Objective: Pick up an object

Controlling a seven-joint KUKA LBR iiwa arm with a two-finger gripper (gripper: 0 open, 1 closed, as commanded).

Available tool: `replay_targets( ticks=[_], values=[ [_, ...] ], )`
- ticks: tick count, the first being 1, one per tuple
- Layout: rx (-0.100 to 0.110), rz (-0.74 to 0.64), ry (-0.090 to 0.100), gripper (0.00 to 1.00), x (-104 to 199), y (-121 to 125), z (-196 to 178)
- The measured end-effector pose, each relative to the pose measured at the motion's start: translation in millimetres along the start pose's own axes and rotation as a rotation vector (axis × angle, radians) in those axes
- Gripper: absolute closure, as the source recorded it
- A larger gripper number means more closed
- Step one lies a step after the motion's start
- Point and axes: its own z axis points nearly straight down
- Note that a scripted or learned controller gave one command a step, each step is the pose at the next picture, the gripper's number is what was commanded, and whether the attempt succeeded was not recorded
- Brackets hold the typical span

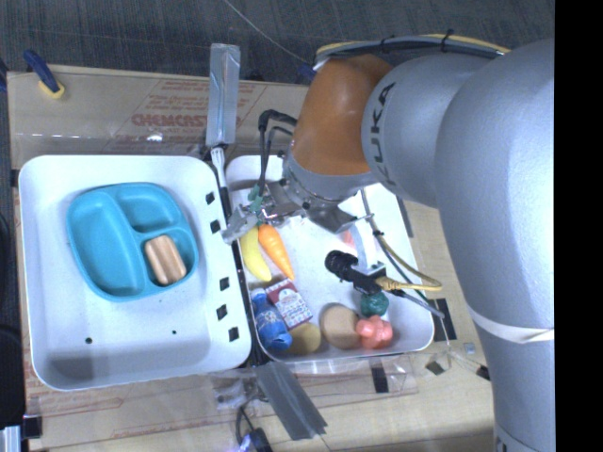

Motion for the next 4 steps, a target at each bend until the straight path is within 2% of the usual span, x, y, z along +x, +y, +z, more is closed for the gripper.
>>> replay_targets(
  ticks=[1, 2, 3, 4],
  values=[
    [-0.010, 0.159, -0.004, 0.00, -39, 43, -5],
    [-0.007, 0.164, -0.002, 0.00, -7, -25, -4],
    [-0.011, -0.028, -0.004, 0.00, -48, -13, -5],
    [-0.011, -0.033, -0.004, 1.00, -48, -12, -15]
  ],
)
